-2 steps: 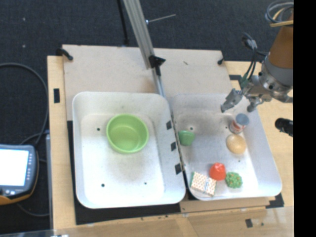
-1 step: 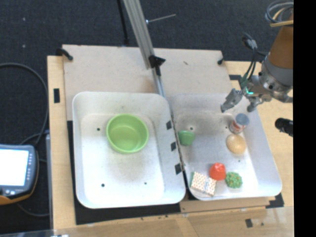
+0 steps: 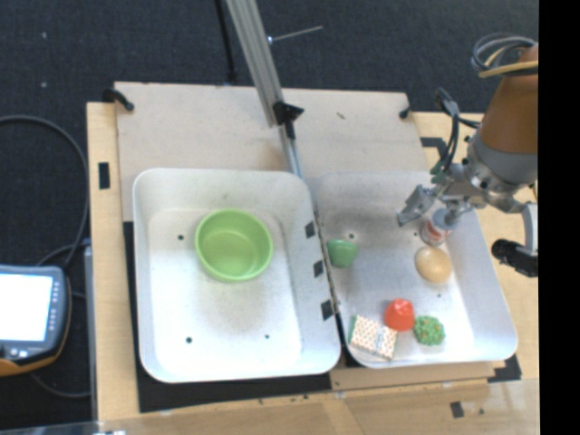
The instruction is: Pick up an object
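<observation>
Camera view: gripper point(image 3: 433, 214) above small upright red-white item point(image 3: 434, 232), finger state indiscernible.

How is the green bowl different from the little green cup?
The bowl is far wider than the cup. The bowl is lime green, the cup a darker green. The bowl stands upright, open side up, alone in the left bin; the cup sits at the right bin's left edge, pose unclear. Both are green, round and apart from the gripper.

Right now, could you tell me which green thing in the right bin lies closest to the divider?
The small green cup, beside the divider; the knobbly green ball sits near the front.
</observation>
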Robot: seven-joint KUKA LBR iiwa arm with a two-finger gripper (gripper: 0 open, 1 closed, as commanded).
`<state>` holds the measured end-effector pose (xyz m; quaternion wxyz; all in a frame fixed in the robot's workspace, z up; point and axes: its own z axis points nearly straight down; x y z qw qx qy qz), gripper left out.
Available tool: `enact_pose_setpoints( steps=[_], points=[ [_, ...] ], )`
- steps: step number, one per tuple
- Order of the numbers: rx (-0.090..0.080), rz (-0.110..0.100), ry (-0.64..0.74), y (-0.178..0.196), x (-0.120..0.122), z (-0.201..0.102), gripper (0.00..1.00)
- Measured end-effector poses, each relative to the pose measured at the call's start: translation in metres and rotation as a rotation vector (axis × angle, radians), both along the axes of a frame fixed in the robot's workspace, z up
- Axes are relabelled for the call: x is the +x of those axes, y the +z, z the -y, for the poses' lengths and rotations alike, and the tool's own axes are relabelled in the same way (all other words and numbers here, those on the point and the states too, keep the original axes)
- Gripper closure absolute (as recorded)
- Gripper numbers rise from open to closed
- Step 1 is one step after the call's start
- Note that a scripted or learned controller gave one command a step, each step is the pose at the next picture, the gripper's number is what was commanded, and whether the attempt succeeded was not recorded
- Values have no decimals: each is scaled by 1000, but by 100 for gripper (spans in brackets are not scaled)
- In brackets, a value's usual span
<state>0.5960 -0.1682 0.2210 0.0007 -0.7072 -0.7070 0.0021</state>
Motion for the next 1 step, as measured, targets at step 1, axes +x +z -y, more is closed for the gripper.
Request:
enact_pose_setpoints(
  steps=[1],
  points=[
    [0, -1, 0, -64, -1, 0, 0]
  ],
)
